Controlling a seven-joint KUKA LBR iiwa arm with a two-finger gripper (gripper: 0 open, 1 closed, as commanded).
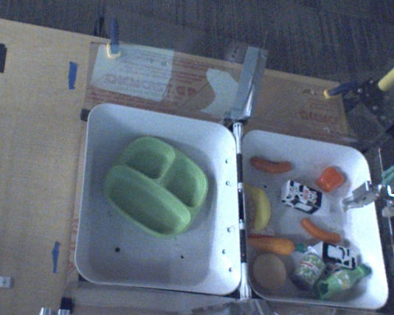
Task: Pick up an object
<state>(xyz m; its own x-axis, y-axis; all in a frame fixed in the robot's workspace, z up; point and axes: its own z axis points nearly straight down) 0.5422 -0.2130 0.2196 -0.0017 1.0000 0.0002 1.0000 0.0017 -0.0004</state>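
Observation:
The right bin [362, 240] holds several small items. A brown sausage [270, 165] lies at the back, with an orange-red piece [332, 178] to its right and a black-and-white carton [301, 197] below them. A yellow banana [259, 208] rests by the left wall. Further forward lie a second sausage [319, 231], a carrot [270, 244], a brown round item [270, 271], another black-and-white pack [338, 254] and green packets [311, 268]. My gripper [361, 197] hangs over the bin's right rim, right of the orange-red piece, with nothing seen in it.
The left bin [92, 248] carries a green divided plate [157, 184]. A metal divider [248, 87] and clear panels stand behind the bins. Yellow poles and dark gear [387, 95] crowd the back right, near the arm.

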